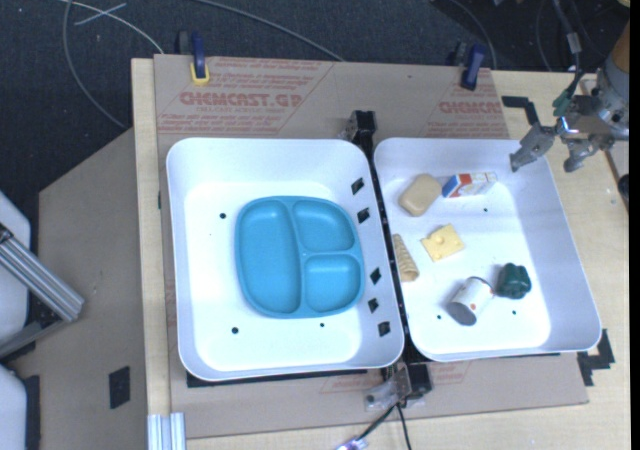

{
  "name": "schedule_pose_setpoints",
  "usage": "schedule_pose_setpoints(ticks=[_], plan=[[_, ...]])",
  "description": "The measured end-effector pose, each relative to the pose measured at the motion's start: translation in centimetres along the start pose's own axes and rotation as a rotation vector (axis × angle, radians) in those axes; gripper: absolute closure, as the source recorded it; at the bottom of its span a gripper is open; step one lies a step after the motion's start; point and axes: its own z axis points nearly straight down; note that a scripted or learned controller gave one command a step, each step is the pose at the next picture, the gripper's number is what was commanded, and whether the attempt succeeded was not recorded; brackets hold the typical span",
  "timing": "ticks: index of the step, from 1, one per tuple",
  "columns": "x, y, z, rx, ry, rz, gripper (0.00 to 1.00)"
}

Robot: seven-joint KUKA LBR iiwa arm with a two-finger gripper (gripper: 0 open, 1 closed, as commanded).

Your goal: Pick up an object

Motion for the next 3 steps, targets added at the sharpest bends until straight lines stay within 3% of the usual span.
schedule_pose_setpoints(ticks=[1, 3], plan=[[0.1, 0.3, -0.9, -0.014, -0.004, -0.004, 0.0], [-0.6, -0.2, 11.2, -0.008, -0.001, -0.004, 0.0]])
